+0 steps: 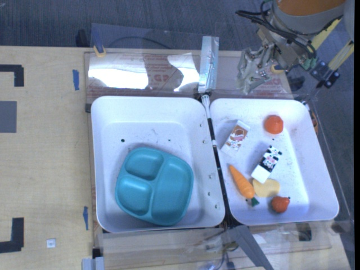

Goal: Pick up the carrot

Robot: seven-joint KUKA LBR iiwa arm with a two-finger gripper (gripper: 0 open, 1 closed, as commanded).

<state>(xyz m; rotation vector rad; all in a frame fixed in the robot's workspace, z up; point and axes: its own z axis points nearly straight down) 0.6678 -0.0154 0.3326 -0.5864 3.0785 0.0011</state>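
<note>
The metal two-finger gripper (251,72) is hanging above the right white plastic bin's (320,179) far rim, fingers spread apart and holding nothing. The small orange carrot (242,182) is lying in that bin near its left wall, beside a yellow piece (268,188).

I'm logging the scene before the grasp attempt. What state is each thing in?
carrot: lying flat in the right bin, ungrasped
teal divided plate: upright in the left bin, nothing on it
small cartons: lying down
orange ball: resting loose
end effector: hovering beyond the bins' far edge, holding nothing
</note>
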